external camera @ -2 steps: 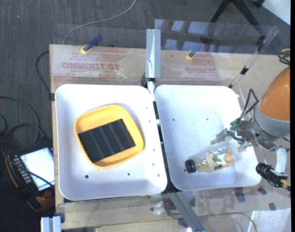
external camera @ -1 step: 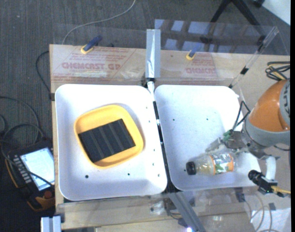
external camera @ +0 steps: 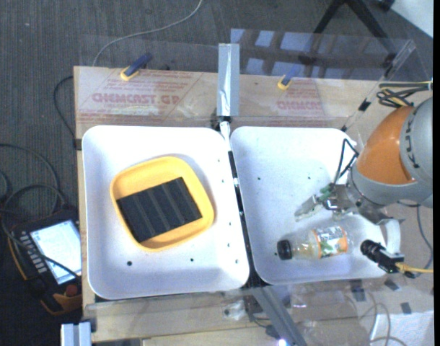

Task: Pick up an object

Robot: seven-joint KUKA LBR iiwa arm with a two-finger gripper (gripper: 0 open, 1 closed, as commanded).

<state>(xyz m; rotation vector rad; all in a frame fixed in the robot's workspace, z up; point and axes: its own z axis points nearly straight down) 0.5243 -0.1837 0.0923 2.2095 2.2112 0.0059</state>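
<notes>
Item: single-arm pick, right bin (external camera: 292,150). Gripper (external camera: 322,202): low over the bin's right half, on the grey arm (external camera: 393,161) with its orange band; whether its jaws are spread or closed cannot be told at this size and angle, and nothing can be made out between them. Candidate object: clear plastic bottle (external camera: 317,242) with dark cap and orange-and-green label, lying on its side on the bin floor just below the jaws, cap end pointing away from the arm, toward the bin divider. Whether gripper and bottle touch cannot be told; they appear apart. Second item: yellow dish (external camera: 130,182) holding a dark ribbed slab (external camera: 162,207), in the left bin (external camera: 97,265), well apart from the jaws, across the divider. Progress, as judged: the arm has reached the bin, but the bottle rests on the floor, so no lift is done. Left to do, by this judgement: bring the jaws down across the bottle's body, close on it, and raise it clear. Risk noted: a round, smooth bottle may roll or slip out sideways.
</notes>
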